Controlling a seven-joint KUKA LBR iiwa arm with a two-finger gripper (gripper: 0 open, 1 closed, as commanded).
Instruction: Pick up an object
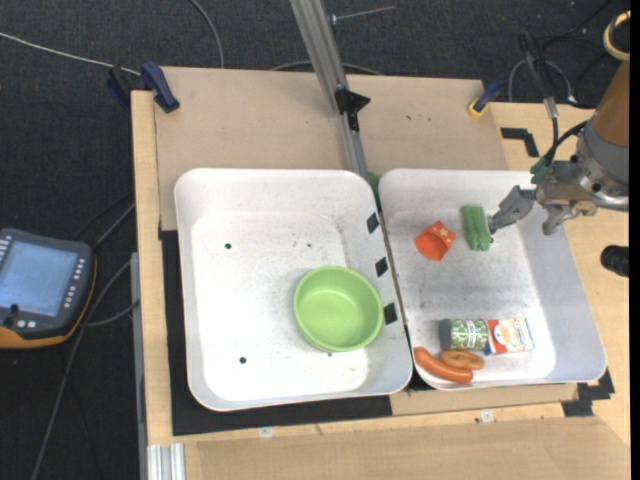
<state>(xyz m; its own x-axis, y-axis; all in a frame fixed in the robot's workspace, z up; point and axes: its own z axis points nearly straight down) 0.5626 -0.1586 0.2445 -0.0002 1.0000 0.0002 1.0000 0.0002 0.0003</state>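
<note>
Above the right bin point(575, 268), the spread, empty pincer point(532, 208) should, I judge, centre over the green block point(476, 227) before descending squarely.

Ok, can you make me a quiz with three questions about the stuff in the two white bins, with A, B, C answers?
1. Where is the green bowl?
A. In the left bin
B. In the right bin
C. On the bare bench

2. How many things lie in the right bin?
A. Two
B. Four
C. Seven

3. How is the claw right now?
A. Gripping the bowl
B. Open, above the right bin, holding nothing
C. Pressed on the sausage

Answers:
1. A, the bowl sits near the left bin's front right corner.
2. B, there is an orange cup, a green block, a small carton and a sausage.
3. B, its fingers stand apart just right of the green block, with nothing between them.
</note>
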